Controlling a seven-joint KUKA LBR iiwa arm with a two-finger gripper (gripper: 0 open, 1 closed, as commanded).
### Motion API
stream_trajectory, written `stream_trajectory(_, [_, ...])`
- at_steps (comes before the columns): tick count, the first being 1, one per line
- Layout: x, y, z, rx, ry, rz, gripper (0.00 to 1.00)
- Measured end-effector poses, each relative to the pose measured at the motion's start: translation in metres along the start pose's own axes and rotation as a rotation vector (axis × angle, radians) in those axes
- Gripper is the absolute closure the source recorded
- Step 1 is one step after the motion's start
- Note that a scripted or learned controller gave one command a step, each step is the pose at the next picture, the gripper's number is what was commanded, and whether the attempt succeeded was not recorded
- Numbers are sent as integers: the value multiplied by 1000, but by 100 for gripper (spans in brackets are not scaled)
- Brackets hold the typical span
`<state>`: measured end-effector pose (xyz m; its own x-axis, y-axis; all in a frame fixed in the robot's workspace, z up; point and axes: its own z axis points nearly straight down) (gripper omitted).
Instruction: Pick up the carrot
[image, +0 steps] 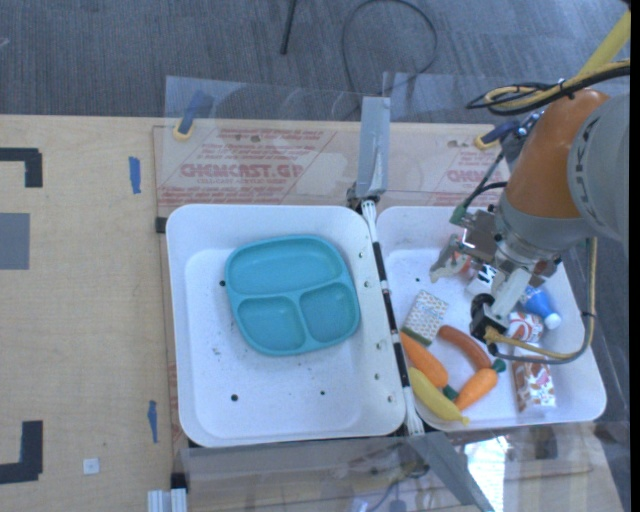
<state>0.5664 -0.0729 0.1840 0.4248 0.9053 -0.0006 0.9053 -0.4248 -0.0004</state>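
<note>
An orange carrot (478, 385) with a green top lies near the front of the right bin (585, 400), its tip pointing right. A second orange carrot-like piece (421, 353) lies slantwise by that bin's left wall. My gripper (452, 263) hangs over the back half of the right bin, well behind both orange pieces and apart from them. I see nothing between its fingers.
A red sausage (465, 344), a yellow banana (436, 396), a checkered packet (428, 313), a snack packet (534, 385) and a blue-capped bottle (537, 303) crowd the right bin. The left bin (190, 300) holds a blue divided plate (292, 294).
</note>
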Motion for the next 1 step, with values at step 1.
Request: stream_trajectory(1, [-47,-16,90,-13,11,-163,0])
